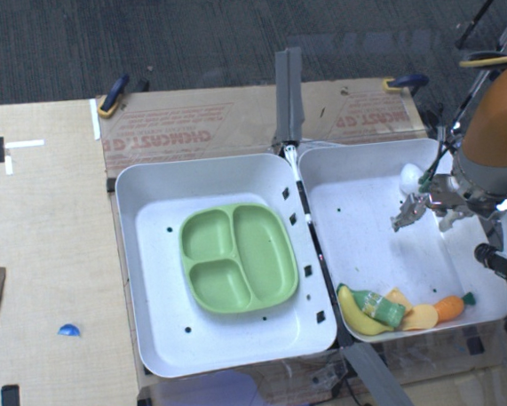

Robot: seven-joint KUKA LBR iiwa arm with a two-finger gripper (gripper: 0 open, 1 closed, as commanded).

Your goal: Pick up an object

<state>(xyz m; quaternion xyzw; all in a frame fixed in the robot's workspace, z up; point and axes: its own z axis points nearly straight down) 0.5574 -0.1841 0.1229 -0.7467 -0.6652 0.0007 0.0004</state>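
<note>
Green divided plate [239,257] sits alone in your left bin [142,253]; in the right bin [363,232], a banana [355,314], a green bottle [378,307], a pale yellow piece [418,316] and a carrot [449,307] lie bunched along the near wall. Your gripper [412,213] hangs above that bin's far right part, well apart from the pile, nothing between its fingers; their spread you cannot tell from here.

One fixed camera looks down at a slant on both bins [142,253], seemingly from some height
</note>
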